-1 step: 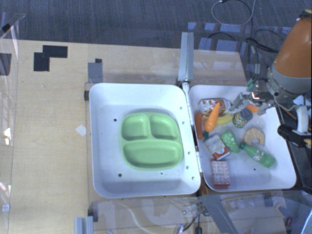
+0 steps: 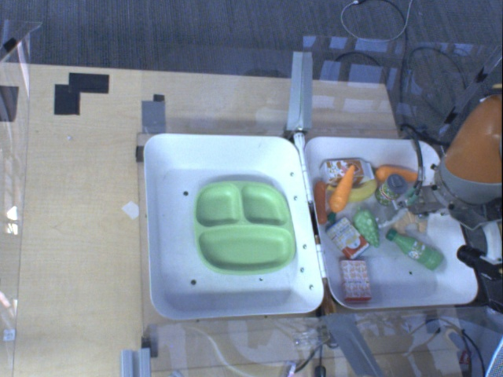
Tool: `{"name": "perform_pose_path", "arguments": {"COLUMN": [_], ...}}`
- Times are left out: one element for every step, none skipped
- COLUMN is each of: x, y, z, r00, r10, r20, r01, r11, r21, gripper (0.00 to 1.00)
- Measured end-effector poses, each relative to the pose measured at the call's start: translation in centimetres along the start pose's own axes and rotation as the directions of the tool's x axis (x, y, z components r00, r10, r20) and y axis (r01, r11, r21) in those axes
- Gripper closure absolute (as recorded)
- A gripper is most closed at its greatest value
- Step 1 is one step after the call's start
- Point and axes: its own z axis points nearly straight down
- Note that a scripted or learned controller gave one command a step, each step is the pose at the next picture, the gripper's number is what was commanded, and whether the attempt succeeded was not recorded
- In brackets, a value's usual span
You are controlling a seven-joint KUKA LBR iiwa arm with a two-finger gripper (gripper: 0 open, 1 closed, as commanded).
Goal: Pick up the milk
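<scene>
You are looking down on a pale wooden bench (image 2: 78, 234) with black tape patches (image 2: 78, 91) near its far left corner and dark grey carpet (image 2: 157, 14) beyond it, where loose cables (image 2: 377, 14) lie coiled. Two white bins sit side by side. The left bin (image 2: 169, 273) carries a green divided tray (image 2: 244, 226). The right bin (image 2: 452, 289) is crowded: the milk carton (image 2: 346, 236) lies near its left wall, just beside a green pouch (image 2: 367, 228), with an orange carrot (image 2: 342, 188), a red patterned box (image 2: 355, 280) and a green bottle (image 2: 416, 250) around it. The arm (image 2: 475, 155) reaches in from the right, its gripper (image 2: 409, 203) low over the bin's middle, right of the milk; you cannot tell how the pincer stands.
</scene>
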Motion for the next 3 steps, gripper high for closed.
{"name": "perform_pose_path", "arguments": {"x": [-3.1, -3.9, -3.9], "y": [6.1, 11.5, 11.5], "z": [2.6, -0.3, 0.0], "r00": [0.999, 0.992, 0.961], "r10": [-0.037, -0.125, 0.277], "r20": [0.006, 0.005, 0.001], "r01": [0.037, 0.125, -0.277], "r11": [0.999, 0.992, 0.961], "r21": [-0.014, -0.008, -0.007], "gripper": [0.0, 0.0, 0.0]}}
